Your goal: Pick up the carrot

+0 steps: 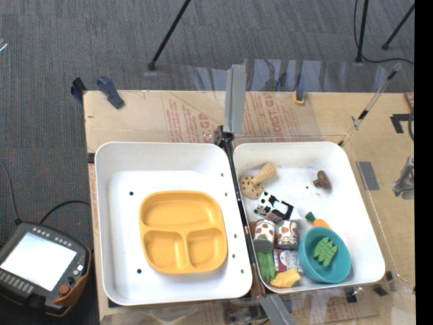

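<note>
Orange and small, the carrot (318, 221) lies in the right bin (352, 171), touching the upper rim of a teal bowl (325, 254), just beside two cans (275, 233). We see a yellow tray (183, 231) in the left bin (111, 181). The gripper's state we cannot tell.

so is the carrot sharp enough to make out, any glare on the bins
Camera view: the carrot is small and soft-edged, partly tucked behind the teal bowl; lighting is even, the right bin looks bright but not blown out, and shadows stay faint.
</note>
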`<state>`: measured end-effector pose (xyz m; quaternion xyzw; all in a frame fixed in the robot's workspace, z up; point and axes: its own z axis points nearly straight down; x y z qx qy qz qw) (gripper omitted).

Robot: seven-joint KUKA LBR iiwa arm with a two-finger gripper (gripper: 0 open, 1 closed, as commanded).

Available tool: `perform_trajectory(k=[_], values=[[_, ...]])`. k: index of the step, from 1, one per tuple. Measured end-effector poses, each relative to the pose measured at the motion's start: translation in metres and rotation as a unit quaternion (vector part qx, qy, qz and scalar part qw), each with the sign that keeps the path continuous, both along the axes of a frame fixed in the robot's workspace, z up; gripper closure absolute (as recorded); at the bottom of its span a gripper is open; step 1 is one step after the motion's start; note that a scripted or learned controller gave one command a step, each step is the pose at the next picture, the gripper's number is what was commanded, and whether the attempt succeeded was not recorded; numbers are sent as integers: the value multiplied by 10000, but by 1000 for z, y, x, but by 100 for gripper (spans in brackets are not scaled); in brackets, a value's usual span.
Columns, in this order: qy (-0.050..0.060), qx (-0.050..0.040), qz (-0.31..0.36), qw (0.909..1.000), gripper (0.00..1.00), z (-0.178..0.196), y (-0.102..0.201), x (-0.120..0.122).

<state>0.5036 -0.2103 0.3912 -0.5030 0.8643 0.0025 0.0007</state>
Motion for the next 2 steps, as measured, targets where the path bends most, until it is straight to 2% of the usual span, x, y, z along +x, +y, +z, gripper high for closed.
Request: perform_trajectory(k=[1, 2], values=[[49, 15, 138, 9999, 100, -158, 55, -22], [-54, -33, 384, 9992, 100, -70, -3, 19]])
